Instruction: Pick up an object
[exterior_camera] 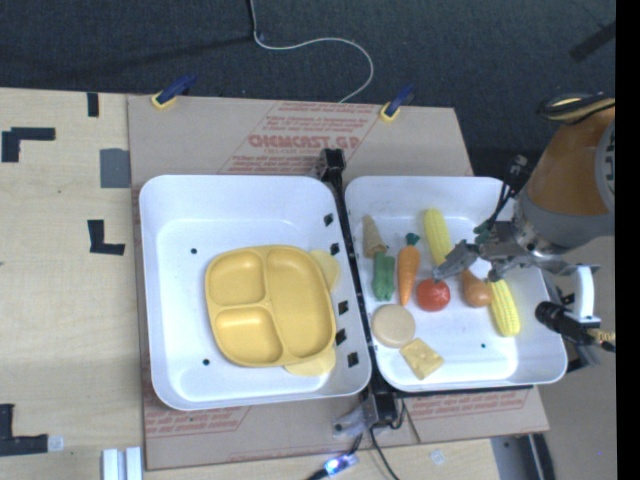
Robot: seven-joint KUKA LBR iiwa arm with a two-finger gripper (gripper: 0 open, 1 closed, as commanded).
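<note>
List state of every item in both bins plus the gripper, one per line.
yellow divided plate: flat in the left bin, compartments bare
carrot: lying in the right bin
green vegetable: lying beside the carrot
tomato: resting on the bin floor, not held
upper corn cob: lying loose
lower corn cob: lying loose
cheese wedge: lying near the front wall
gripper: low over the right bin, grasp unclear

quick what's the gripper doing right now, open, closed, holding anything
Gripper: open, holding nothing, fingers spread above the right bin beside the tomato.
</note>
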